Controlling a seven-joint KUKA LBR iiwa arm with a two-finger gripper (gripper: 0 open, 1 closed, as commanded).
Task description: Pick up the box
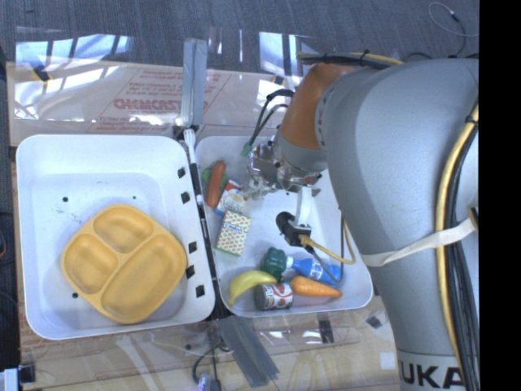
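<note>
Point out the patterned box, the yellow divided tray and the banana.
Small patterned cardboard box (234,233), camera view, middle of its top face.
Yellow divided plastic tray (122,261), camera view, central ridge.
Yellow banana (249,283), camera view, mid-curve.

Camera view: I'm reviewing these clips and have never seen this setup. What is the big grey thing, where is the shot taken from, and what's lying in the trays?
The big grey shape is a robot arm with an orange band, reaching in from the right. One fixed camera looks down at a slant on two white bins. The left bin holds a yellow divided plate. The right bin holds toy groceries: a small patterned box, two carrots, a banana, a can and a blue bottle. The gripper hangs over the right bin, just above the box; nothing is visibly held.
</note>
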